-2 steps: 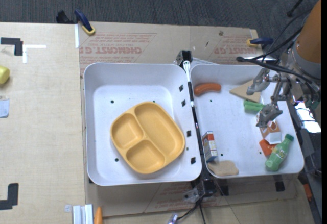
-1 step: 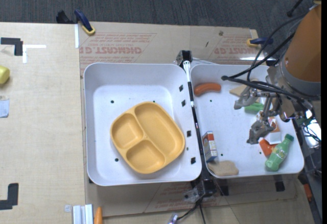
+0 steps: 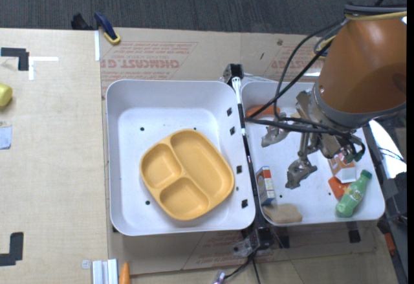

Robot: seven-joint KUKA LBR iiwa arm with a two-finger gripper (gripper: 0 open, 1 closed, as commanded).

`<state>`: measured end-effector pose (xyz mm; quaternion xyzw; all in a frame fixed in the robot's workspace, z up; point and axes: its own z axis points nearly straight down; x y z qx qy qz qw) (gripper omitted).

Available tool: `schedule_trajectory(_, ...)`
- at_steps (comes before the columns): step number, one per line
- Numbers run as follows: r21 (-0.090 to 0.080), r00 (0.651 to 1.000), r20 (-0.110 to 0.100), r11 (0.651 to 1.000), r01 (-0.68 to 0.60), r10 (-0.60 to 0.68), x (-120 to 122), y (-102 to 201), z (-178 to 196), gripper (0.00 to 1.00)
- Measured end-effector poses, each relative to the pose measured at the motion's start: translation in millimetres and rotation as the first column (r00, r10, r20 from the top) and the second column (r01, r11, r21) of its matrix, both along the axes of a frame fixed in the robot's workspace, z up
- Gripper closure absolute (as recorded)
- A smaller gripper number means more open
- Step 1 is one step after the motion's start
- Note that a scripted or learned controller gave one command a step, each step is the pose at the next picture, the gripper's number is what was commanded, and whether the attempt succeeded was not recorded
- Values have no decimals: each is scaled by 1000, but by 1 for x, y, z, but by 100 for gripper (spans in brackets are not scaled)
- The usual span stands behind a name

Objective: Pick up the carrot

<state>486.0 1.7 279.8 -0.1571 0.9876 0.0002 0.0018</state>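
Carrot, orange tapered piece (image 3: 261,110), lies half-hidden under cables behind the grey two-finger gripper (image 3: 290,156) in the right white bin (image 3: 372,215). Fingers apart, empty. Risk: occlusion causes a miss, or grabs the green bottle (image 3: 352,195).

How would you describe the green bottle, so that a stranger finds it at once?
Look in the right bin, under the arm. At its front right corner lies the green bottle, tilted, cap pointing away. It is the only green thing there; the objects beside it are orange, white or tan.
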Motion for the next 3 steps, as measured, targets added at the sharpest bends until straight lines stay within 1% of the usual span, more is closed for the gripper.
schedule_trajectory(1,0,982,-1,982,-191,191,1,76,-62,0)
schedule_trajectory(2,1,1000,5,1000,-21,21,29,118,148,0)
schedule_trajectory(3,0,886,1,886,-464,464,27,133,82,0)
